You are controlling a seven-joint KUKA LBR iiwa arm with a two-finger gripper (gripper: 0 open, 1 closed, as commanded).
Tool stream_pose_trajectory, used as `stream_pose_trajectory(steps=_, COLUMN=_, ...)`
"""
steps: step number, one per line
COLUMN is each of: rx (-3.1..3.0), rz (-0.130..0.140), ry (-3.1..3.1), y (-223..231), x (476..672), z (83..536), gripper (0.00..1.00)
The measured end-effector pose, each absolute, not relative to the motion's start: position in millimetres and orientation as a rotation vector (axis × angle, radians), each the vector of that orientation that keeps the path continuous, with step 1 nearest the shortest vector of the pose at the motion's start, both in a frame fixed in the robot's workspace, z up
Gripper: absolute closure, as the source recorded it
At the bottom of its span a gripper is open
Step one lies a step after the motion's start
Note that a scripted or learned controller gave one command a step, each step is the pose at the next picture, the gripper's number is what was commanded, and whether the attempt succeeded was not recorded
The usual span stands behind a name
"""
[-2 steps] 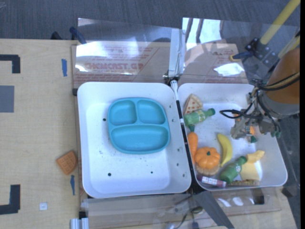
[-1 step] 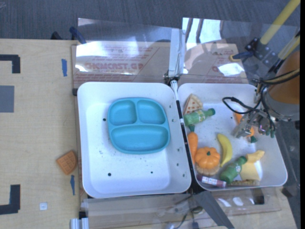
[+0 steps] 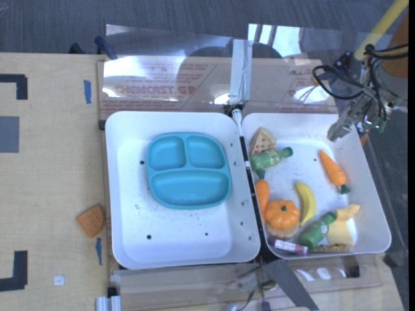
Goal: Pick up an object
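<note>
My gripper [image 3: 342,128] hangs over the far right corner of the right bin [image 3: 373,193], above bare floor and apart from every object. The nearest item is an orange carrot [image 3: 332,169], lying below and slightly left of it. Further left are a tan wedge [image 3: 262,139] and a green bottle [image 3: 269,159]. Toward the front lie a second carrot [image 3: 262,193], a small pumpkin [image 3: 283,214], a banana [image 3: 306,201], another green bottle [image 3: 316,232], a yellow piece [image 3: 347,212] and a pink tube [image 3: 288,245].
The left bin [image 3: 130,238] holds a blue divided plate [image 3: 188,170]. A brown waffle piece [image 3: 91,219] lies on the bench left of the bins. Cables [image 3: 337,83] loop by the wrist. A clear panel [image 3: 194,76] stands behind the bins.
</note>
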State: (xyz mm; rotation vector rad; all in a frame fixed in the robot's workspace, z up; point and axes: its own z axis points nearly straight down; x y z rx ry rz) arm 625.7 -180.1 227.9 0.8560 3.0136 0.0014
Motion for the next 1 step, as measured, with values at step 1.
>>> stream_pose_trajectory(steps=1, rx=0.740, rz=0.001, ry=3.053, y=-179.1, x=538.2, z=92.2, gripper=1.00)
